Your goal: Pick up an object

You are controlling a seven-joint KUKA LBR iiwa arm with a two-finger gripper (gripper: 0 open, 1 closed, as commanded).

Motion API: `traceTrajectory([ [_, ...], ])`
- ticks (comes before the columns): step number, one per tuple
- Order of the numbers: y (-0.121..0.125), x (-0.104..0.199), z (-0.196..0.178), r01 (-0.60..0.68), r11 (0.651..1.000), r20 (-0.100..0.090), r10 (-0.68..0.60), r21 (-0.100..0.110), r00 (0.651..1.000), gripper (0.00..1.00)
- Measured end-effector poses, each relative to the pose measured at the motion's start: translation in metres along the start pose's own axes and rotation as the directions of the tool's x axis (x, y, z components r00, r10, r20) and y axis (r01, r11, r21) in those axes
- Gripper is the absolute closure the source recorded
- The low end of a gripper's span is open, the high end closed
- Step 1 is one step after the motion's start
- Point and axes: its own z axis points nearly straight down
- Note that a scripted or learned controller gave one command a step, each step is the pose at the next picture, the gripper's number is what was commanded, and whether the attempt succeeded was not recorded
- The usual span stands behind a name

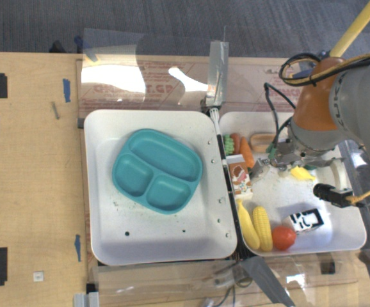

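Tan bench point(31, 171) sits on grey carpet point(172, 5); teal tray point(157, 170) lies left of the gripper point(281, 162), whose grip I can't tell.

I have one fixed camera above the desk point(25, 171), looking down at a slant. It sits far enough back to take in both white bins, the left bin point(102, 235) and the right bin point(351, 235), plus a strip of grey floor point(172, 5) along the top. The arm point(338, 107) enters my frame from the right side.
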Motion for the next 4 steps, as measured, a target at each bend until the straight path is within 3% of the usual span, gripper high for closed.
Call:
traceTrajectory([
  [1, 0.002, -0.001, 0.001, -0.023, 1.0, -0.005, 0.023, 0.012, 1.0, 0.0],
  [2, 0.018, 0.0, -0.004, -0.282, 0.956, 0.001, 0.283, -0.086, 0.959, 0.0],
  [3, 0.065, 0.0, -0.007, -0.552, 0.832, -0.016, 0.552, -0.053, 0.834, 0.0],
  [4, 0.067, 0.001, -0.014, -0.551, 0.833, -0.016, 0.551, -0.059, 0.834, 1.0],
])
